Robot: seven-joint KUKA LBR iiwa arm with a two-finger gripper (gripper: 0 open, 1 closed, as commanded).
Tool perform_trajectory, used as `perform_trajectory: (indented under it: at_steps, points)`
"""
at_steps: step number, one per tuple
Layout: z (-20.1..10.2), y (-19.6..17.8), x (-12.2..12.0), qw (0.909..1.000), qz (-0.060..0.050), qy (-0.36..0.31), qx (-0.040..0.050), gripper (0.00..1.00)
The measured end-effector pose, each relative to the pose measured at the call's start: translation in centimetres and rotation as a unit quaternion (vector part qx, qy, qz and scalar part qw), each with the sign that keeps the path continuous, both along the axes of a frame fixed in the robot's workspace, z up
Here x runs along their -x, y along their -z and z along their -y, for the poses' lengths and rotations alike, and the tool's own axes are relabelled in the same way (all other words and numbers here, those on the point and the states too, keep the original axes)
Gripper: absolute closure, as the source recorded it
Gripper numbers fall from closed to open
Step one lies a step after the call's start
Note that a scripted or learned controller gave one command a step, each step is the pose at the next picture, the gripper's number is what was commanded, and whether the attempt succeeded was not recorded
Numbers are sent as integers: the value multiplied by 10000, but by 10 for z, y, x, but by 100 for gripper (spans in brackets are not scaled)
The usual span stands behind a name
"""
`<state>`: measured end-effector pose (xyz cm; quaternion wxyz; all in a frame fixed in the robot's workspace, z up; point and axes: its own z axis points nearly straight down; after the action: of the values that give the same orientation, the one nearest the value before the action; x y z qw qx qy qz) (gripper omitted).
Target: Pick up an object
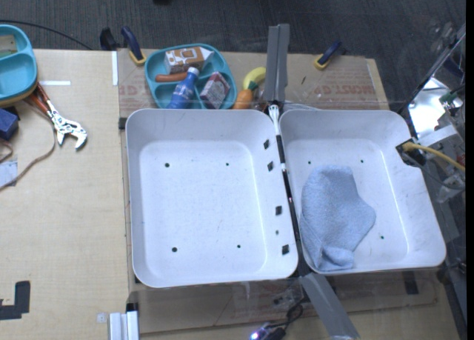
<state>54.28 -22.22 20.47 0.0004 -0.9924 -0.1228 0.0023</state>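
L bin all open; R bin half under cloth.

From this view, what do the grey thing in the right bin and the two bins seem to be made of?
The grey cloth looks like soft woven or knitted fabric, matte: it lies crumpled with folds and a fuzzy surface. The right bin and the left bin look like moulded plastic, white and smooth, with rounded corners and a slight sheen; the exact plastic cannot be told.

Shiny silver-grey arm hardware at right edge; yellow cable with dark end fitting.
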Motion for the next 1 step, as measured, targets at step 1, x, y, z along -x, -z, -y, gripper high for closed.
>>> perform_trajectory:
  at_steps: [1]
  points:
    - [-3, 24, 56, 9997, -4, 232, -7, 0]
